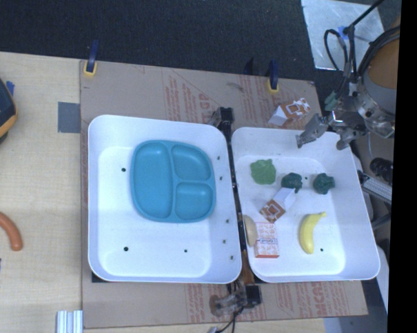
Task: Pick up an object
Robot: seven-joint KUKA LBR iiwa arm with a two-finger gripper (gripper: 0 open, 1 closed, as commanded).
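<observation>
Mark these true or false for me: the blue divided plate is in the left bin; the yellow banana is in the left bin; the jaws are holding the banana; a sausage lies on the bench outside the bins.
1. The blue divided plastic plate lies in the left white bin. True.
2. The yellow toy banana lies in the left bin. False: it lies in the right white bin.
3. The jaws of the gripper hold the banana. False: the gripper is over the right bin's far edge, apart from the banana.
4. An orange-brown toy sausage lies on the bench, left of both bins. True.

Right bin [358,203] crowded; banana's [310,232] right side open.
</observation>
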